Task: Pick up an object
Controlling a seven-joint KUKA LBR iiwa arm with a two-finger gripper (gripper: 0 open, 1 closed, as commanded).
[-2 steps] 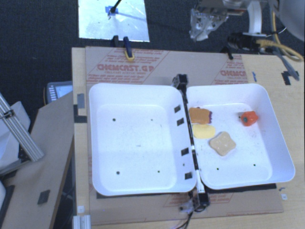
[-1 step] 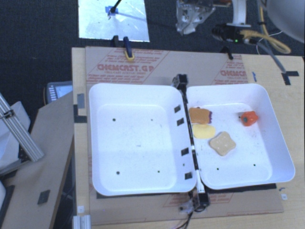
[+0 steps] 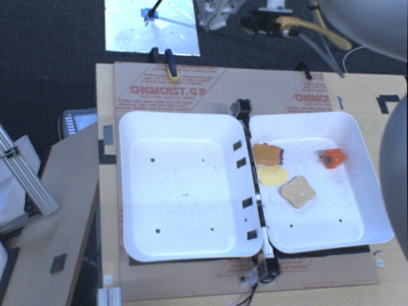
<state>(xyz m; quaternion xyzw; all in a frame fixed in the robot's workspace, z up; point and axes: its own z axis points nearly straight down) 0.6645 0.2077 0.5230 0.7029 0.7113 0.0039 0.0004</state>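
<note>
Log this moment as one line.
right bin: orange toy, yellow piece, tan piece, red toy | nothing picked yet

This is a robotics lab or test cell, not a home or shop. A pale wooden bench (image 3: 395,88) carries a brown cardboard sheet printed "CHEMCAST" (image 3: 167,89), held at its far edge by a yellow-and-black clamp (image 3: 171,66). On it sit two shallow white plastic bins (image 3: 185,123), side by side and joined along the middle by small black clips (image 3: 241,163). Bundled yellow and grey cables (image 3: 315,29) run by a grey machine housing (image 3: 366,8) at the top. A silver slotted aluminium rail (image 3: 25,174) leans at the left, over dark carpet (image 3: 48,43).
</note>
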